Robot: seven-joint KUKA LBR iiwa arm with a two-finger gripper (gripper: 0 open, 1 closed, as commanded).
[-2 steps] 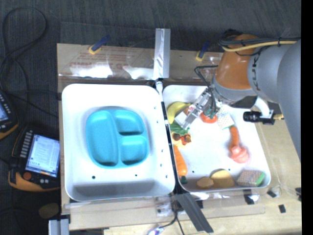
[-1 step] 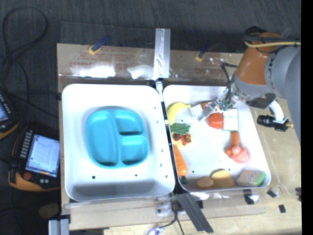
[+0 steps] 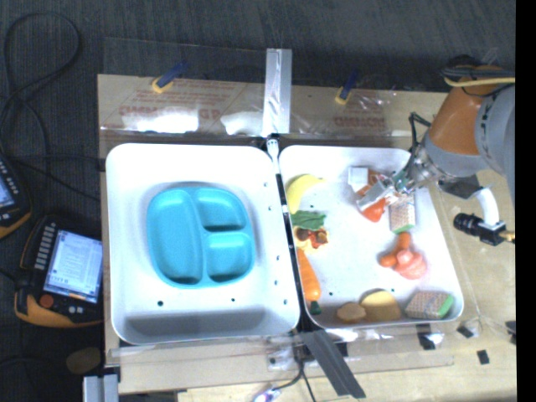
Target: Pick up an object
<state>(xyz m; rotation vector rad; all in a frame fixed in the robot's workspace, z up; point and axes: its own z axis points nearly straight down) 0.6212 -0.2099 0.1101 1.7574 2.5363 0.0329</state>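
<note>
I am lowering my gripper (image 3: 400,184) over the red-and-white packet (image 3: 373,198) near the banana (image 3: 300,189) in the right bin (image 3: 335,258). Jaw opening: cannot tell. Recommended: centre over packet before closing.

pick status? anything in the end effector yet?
Done: the arm has reached into the right bin, with the end effector low at the far right corner, over the small red-and-white items. In hand: nothing visibly lifted; the grip is too cluttered to read. Left: a confirmed grasp and lift. The banana and carrot lie untouched.
</note>
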